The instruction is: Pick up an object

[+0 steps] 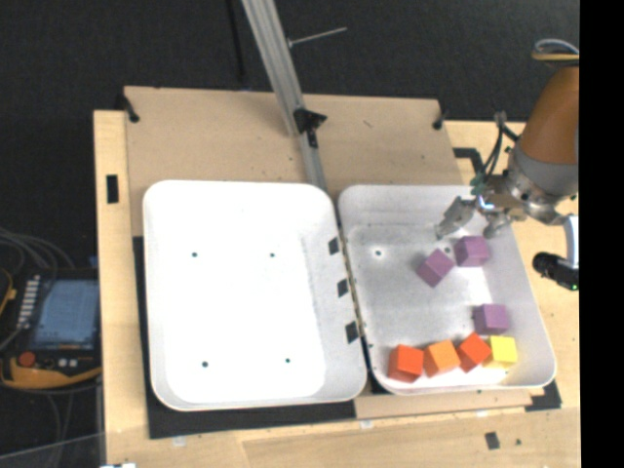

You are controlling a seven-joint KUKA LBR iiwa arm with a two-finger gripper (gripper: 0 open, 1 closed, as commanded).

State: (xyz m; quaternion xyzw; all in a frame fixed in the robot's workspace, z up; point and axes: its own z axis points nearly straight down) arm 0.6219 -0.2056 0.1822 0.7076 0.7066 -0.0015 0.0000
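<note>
My gripper (475, 218) hangs over the back right part of the right bin (390, 224), its two fingers spread open with nothing between them. Just below it lies a purple block (472, 251), with a second purple block (435, 266) to its left. A third purple block (491, 317) sits nearer the front right. Along the front wall stands a row of blocks: a red-orange block (406, 362), an orange block (442, 357), a red block (474, 350) and a yellow block (503, 349).
The left bin (239, 291) lies beside the right one on the wooden bench. A slanted metal pole (283, 66) rises from the back between the bins. A pendant with cables (54, 325) sits at the far left.
</note>
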